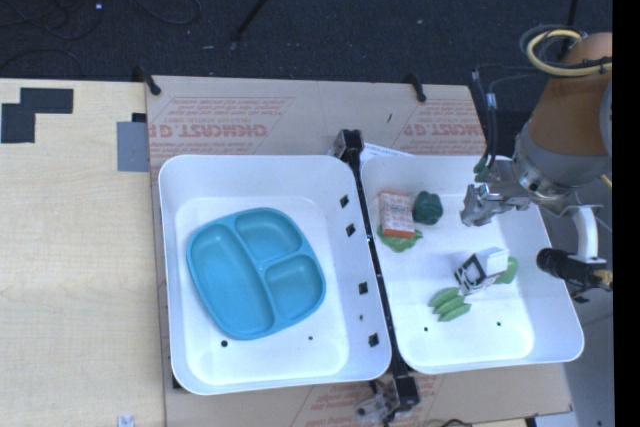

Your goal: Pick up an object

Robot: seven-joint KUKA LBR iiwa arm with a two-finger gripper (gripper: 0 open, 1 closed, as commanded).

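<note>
The right bin (505,340) holds several small items. An orange and white packet (396,212) lies at the back left, on top of a light green piece (400,241). Beside the packet sits a dark green lump (428,207). A black and white block (473,272) lies mid-bin beside a pale green piece (508,269), with green pea pods (450,303) in front of them. My gripper (480,208) hangs over the bin's back right part, to the right of the dark green lump and behind the block. I see nothing held in it.
The left bin (172,255) bears a blue divided plate (256,271). A black divider (364,255) runs between the bins. The grey and orange arm (565,130) comes in over the right bin's back right corner. Cardboard lies under both bins.
</note>
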